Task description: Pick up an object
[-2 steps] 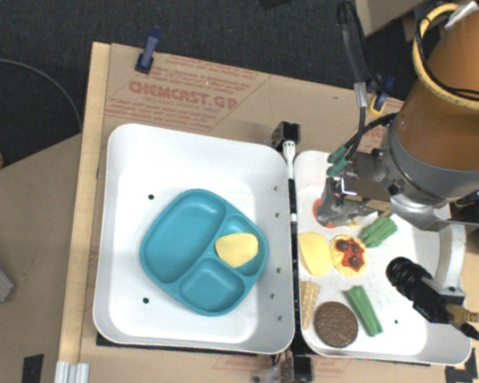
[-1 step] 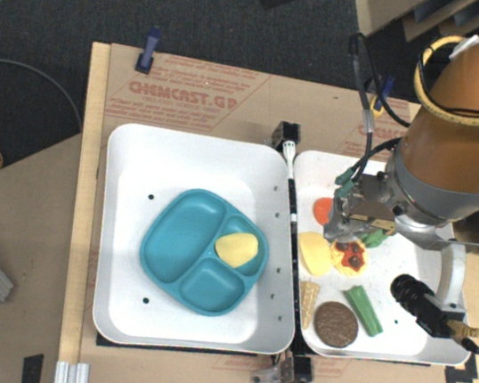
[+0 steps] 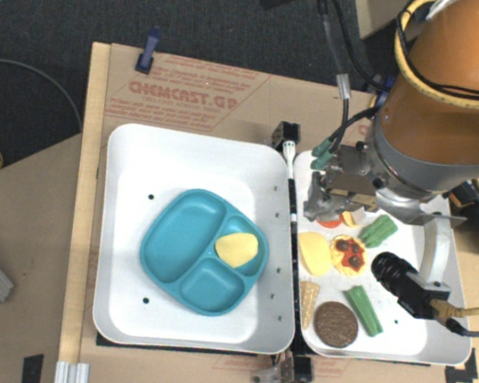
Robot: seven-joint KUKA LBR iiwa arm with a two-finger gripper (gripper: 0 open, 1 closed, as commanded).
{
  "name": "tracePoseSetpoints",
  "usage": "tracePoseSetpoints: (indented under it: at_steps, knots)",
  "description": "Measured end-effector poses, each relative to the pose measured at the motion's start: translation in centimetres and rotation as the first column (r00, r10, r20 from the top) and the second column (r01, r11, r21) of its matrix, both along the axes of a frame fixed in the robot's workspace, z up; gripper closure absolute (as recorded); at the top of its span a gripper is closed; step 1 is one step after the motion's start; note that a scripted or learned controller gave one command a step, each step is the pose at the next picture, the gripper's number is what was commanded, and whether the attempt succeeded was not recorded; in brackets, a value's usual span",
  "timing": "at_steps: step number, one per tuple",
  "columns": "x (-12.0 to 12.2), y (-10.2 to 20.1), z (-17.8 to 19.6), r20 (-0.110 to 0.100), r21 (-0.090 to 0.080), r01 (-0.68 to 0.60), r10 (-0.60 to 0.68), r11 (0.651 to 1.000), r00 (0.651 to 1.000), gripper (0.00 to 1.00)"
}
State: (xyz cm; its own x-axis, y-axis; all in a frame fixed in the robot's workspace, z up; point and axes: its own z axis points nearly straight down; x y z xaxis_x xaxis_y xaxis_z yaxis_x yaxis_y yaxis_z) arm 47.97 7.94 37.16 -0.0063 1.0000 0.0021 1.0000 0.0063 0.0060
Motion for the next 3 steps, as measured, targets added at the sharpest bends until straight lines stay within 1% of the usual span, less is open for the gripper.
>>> tracePoseSetpoints:
  at_steps: [1,2,3]
  knots:
    - [-0.1,9.1,3.9,0.000,0.002,-0.005,0.005,1.000,1.000,1.00]
    - [-0.1,1.9,-1.3,-0.013,-0.005,0.014,-0.014,1.000,1.000,1.00]
    - [0.0,2.3,0.1,-0.004,-0.002,0.006,-0.006,1.000,1.000,1.00]
